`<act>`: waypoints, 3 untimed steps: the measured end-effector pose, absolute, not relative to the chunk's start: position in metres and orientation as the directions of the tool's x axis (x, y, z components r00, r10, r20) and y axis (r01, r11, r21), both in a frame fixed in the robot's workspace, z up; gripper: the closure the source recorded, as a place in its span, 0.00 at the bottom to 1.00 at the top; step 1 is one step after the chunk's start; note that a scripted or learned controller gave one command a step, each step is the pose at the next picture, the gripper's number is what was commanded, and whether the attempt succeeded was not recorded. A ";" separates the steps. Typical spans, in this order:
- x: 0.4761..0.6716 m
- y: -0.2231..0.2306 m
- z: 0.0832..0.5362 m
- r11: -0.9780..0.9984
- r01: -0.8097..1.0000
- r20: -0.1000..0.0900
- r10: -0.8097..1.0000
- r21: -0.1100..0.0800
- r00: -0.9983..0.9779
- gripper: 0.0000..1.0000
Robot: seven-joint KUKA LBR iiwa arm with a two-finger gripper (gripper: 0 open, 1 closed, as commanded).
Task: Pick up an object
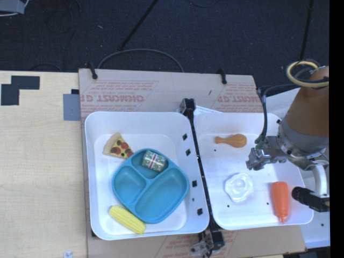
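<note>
Gripper (258, 159) sits low over the right bin (215, 208), w/ nothing visible between its tips; can't tell if it's spread or closed. No pick done yet, by my read. Nearest candidates: chicken drumstick (231, 140) just up-left, white fried egg (238, 187) just below, carrot (279, 199) down-right. Whole grasp + lift are left. Left bin (97, 160) holds 1 blue divided plate (153, 198) w/ small can (154, 160), pizza slice (117, 146), corn cob (127, 219).

The cardboard sheet (161, 90) bears upside-down red print, seemingly "CHEMCRZT", printed twice.
</note>
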State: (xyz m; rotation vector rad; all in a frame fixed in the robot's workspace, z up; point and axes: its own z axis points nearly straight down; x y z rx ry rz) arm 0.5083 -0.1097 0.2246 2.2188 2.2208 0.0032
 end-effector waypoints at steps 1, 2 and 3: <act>0.505 -0.108 0.268 0.001 1.000 0.000 1.000 0.002 -0.001 1.00; 0.533 -0.059 0.254 0.004 1.000 0.001 1.000 -0.002 -0.004 1.00; 0.549 -0.003 0.240 0.004 1.000 0.001 1.000 -0.004 -0.004 1.00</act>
